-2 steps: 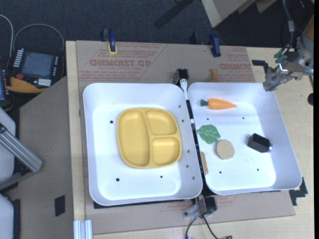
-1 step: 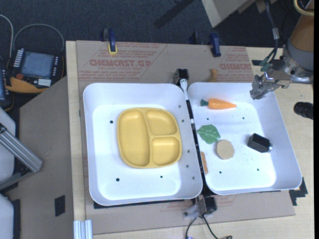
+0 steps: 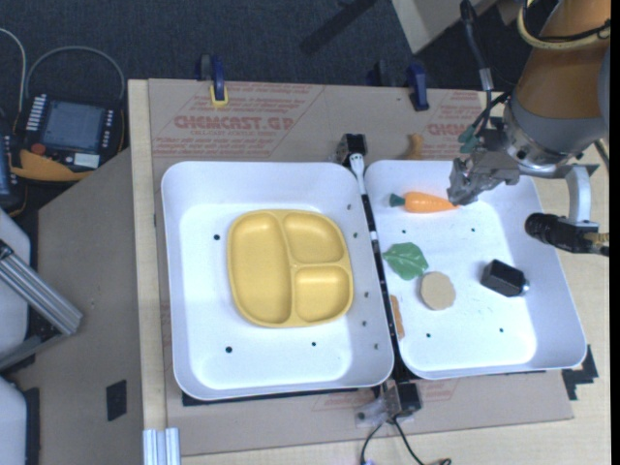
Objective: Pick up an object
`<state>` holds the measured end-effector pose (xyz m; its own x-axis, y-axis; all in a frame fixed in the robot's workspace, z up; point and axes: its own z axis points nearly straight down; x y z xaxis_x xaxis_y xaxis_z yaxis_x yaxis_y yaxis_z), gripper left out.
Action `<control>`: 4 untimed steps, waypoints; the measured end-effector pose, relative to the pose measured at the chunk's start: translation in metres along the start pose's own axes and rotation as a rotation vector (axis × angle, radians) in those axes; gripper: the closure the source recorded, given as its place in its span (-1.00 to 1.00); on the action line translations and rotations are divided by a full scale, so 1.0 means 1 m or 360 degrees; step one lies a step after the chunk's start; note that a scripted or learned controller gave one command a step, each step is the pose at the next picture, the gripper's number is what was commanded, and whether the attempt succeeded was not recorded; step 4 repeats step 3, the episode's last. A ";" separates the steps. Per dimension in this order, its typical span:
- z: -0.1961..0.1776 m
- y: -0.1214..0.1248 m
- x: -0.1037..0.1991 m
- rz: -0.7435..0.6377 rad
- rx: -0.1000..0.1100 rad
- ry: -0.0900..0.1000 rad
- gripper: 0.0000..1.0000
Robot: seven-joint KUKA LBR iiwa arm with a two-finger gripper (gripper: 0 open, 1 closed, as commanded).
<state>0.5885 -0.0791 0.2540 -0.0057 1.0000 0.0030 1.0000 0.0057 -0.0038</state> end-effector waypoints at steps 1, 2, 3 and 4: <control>0.014 -0.010 0.050 0.0000 0.0000 0.0000 1.00; 0.027 -0.028 0.104 0.0000 0.0002 -0.0001 1.00; 0.038 -0.049 0.152 0.0000 0.0002 -0.0001 1.00; 0.038 -0.049 0.152 0.0000 0.0002 -0.0001 1.00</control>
